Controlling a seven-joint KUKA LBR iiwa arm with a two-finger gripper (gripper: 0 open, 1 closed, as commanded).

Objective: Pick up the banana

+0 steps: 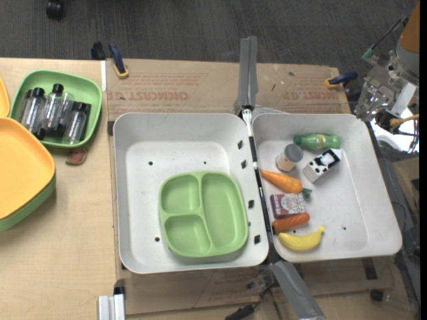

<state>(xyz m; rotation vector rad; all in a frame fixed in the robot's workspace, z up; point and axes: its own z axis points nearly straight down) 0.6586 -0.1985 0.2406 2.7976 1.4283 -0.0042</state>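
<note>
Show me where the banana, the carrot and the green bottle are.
banana (301, 239): camera view, middle of its curve
carrot (281, 181): camera view, orange body
green bottle (317, 141): camera view, its middle

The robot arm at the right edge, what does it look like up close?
What shows is a cluster of grey and silvery metal parts with a tan-orange piece above, at the picture's top corner. Thin cables, one yellow, loop around it. No markings are legible, and the pincer itself is too cluttered to make out.

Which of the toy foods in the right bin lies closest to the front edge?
The banana, yellow and curved, just below the sausage at the bin's near edge.
</note>
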